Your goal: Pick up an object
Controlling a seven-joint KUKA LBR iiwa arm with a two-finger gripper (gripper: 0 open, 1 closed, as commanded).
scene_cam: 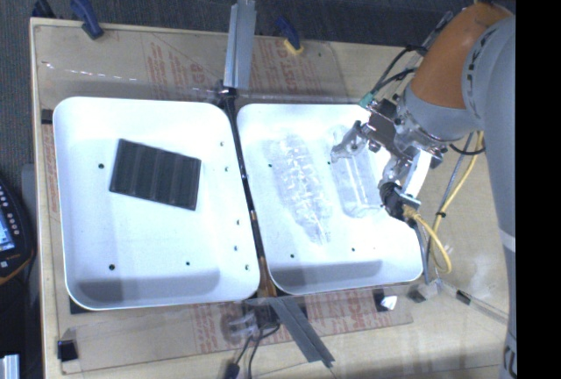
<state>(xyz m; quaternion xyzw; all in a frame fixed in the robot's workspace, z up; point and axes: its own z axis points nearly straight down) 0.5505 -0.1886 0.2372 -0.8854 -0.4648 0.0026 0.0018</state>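
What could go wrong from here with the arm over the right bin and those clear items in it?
1. The gripper sits at the right side of the right bin, beside a clear plastic container. See-through plastic on white gives weak contrast, so the grasp may be misjudged.
2. A second clear plastic piece lies close by; a close or sweep might nudge it.
3. The yellow cable hangs by the bin's right rim and could catch.

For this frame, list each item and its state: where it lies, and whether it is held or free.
Dark ribbed panel: lying flat in the left bin, untouched.
Long clear plastic piece: lying in the right bin, free.
Clear plastic container: in the right bin, at the gripper; grasp unclear.
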